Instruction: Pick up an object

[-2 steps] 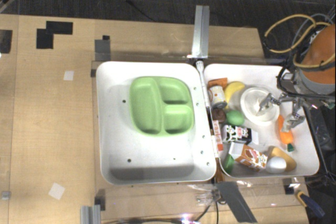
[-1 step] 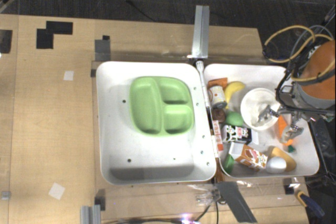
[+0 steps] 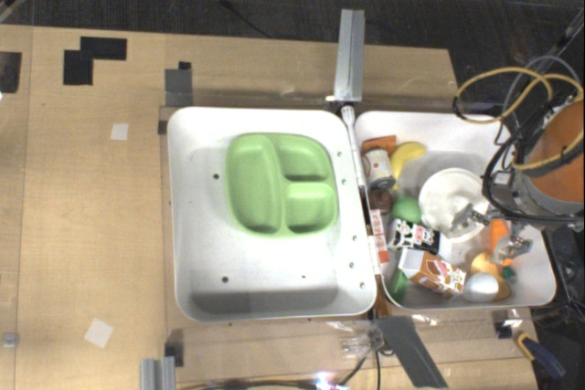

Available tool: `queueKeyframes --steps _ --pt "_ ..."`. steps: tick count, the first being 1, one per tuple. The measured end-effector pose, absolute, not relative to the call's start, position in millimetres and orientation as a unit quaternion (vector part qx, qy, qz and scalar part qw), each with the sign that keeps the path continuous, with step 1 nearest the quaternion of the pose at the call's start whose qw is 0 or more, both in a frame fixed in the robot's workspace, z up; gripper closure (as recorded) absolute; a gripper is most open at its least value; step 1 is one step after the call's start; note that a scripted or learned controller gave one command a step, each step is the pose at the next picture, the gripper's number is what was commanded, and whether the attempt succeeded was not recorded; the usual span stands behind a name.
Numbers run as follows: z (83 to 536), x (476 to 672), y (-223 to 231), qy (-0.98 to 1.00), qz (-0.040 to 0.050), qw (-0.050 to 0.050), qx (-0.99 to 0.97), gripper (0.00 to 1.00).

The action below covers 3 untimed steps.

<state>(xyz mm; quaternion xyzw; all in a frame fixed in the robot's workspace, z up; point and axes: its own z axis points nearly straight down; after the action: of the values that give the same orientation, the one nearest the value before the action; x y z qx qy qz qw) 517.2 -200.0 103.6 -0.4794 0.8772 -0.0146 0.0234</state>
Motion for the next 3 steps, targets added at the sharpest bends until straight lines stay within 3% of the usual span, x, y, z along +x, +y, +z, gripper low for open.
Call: queueKeyframes --steps 3 --pt "103.0 508.0 -203.8 0.929 -0.0106 0.019 -0.369 0.0"
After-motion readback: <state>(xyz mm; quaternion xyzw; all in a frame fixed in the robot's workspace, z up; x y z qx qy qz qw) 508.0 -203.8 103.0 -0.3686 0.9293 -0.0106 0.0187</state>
